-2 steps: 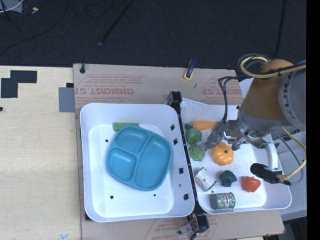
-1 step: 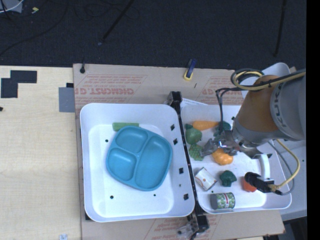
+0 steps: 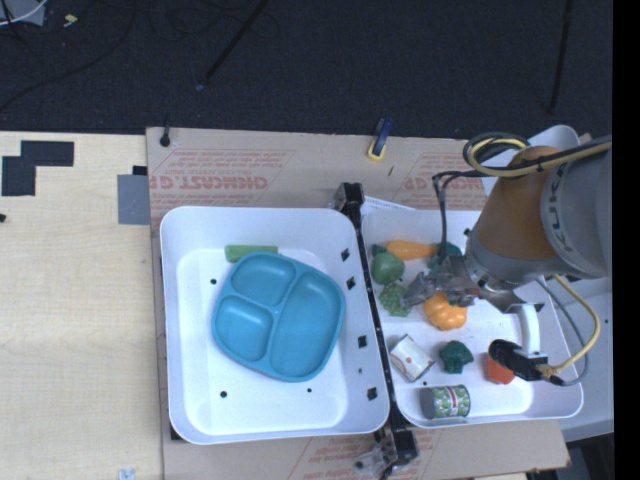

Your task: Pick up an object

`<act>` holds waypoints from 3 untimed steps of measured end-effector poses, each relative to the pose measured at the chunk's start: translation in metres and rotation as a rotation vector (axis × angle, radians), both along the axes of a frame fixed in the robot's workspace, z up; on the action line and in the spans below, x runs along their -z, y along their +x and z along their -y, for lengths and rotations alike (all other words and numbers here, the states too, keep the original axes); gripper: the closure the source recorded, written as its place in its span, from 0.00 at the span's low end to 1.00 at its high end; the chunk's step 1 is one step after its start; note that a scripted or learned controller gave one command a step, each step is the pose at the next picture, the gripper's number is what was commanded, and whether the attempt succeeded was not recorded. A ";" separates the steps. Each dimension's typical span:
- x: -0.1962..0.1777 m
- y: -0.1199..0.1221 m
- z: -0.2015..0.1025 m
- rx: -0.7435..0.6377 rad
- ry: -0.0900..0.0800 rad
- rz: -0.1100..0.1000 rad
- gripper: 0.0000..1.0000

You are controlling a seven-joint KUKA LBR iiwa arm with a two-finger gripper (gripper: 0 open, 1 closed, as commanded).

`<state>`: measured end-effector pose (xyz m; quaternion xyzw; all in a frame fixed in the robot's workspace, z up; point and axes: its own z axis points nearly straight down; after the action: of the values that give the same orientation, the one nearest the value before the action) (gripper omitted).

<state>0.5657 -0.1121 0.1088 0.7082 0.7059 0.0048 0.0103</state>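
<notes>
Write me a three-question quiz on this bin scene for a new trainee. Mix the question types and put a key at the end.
1. True or false: the blue divided plate lies in the left bin.
2. Multiple choice: which item stands nearest the right bin's near wall? A) orange carrot-shaped toy B) green-labelled can C) yellow-orange toy
3. Fill in: the arm's claw is down over the ____ bin.

Key: 1 true; 2 B; 3 right
</notes>
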 end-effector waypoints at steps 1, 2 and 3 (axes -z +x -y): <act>-0.014 0.003 0.004 0.007 -0.005 0.010 1.00; -0.074 0.008 0.011 -0.003 0.007 -0.020 1.00; -0.121 0.008 0.012 -0.004 0.008 -0.020 1.00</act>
<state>0.5741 -0.1237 0.2301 0.7069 0.7073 0.0005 0.0005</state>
